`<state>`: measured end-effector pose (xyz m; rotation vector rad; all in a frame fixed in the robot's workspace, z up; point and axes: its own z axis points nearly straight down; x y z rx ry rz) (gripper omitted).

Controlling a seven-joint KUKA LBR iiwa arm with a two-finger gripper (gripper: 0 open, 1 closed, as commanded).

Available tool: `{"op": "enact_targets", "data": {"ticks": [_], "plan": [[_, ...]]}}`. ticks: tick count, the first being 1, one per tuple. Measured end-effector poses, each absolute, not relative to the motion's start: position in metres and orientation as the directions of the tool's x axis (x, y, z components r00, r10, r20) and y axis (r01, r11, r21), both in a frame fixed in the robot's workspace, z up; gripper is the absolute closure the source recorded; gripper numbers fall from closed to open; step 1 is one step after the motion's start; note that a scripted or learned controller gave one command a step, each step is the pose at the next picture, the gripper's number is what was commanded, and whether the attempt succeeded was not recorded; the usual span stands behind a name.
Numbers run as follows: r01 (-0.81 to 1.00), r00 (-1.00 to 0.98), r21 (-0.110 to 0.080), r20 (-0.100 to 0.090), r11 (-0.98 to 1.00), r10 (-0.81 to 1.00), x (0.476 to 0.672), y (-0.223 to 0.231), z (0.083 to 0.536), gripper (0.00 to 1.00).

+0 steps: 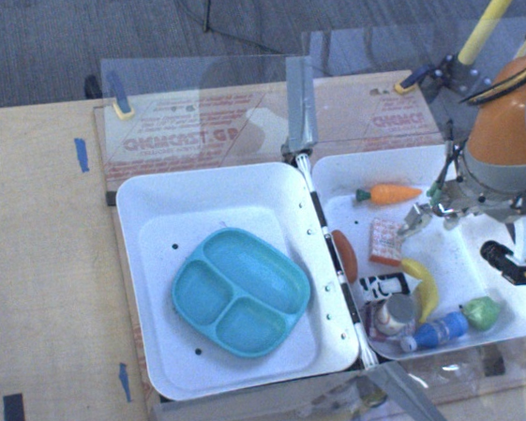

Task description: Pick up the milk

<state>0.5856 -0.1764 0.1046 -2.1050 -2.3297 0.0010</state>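
The arm (510, 144) is a rounded grey body with a broad orange band above the wrist. Behind the fingers (415, 219) sits a cluster of dull metal parts with a small green spot and thin dark cables looping over the orange band. The fingers themselves are slim, pale metal prongs
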Motion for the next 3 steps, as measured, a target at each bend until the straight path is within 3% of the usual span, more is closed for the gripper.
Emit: {"op": "enact_targets", "data": {"ticks": [1,2,3], "plan": [[0.999,-0.039,-0.001,-0.001,0.039,0.999,0.574,-0.223,0.287,0.0],[1.0,0.011,-0.004,0.001,-0.011,1.0,0.522,-0.207,0.17,0.0],[1.0,0.019,-0.002,0.0,-0.019,1.0,0.501,-0.152,0.103,0.0]]}}
